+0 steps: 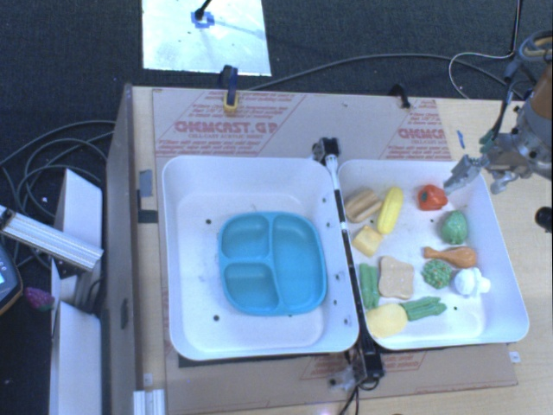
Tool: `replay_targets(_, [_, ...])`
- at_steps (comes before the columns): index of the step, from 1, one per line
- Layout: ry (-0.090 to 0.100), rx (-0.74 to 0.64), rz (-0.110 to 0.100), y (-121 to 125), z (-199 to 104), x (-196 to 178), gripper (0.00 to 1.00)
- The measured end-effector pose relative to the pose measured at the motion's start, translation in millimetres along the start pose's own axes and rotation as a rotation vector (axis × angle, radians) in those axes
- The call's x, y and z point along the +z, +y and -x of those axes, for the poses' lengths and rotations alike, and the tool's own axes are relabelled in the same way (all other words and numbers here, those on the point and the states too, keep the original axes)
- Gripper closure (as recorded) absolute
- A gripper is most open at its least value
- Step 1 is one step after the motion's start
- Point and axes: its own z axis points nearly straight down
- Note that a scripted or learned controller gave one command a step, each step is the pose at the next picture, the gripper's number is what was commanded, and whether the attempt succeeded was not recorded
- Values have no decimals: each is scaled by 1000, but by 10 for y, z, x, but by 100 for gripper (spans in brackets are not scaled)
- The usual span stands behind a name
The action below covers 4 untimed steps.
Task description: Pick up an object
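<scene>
The right bin holds toy food. Nearest lie a lemon and beans; mid-bin, a drumstick; farthest, a tomato beside the pincer, which hangs released and grasps nothing. The tomato is probably light, rigid, slippery plastic (round, prone to rolling); grip across its widest part.

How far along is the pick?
Done: nothing lifted yet; the toy foods, such as the tomato and corn, lie in the right bin. In hand: the claw hovers over that bin's far edge, near the tomato, holding nothing. Left: descend, grasp and lift one item.
</scene>
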Motion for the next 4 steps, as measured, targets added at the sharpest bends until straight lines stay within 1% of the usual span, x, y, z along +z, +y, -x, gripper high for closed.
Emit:
replay_targets(1, [1, -2, -1, 461, -278, 719, 0])
replay_targets(2, [-2, 2, 12, 564, -609, 1539, 0])
replay_targets(3, [-2, -1, 13, 566, -613, 1446, 100])
replay_targets(4, [2, -1, 1, 38, -1295, 689, 100])
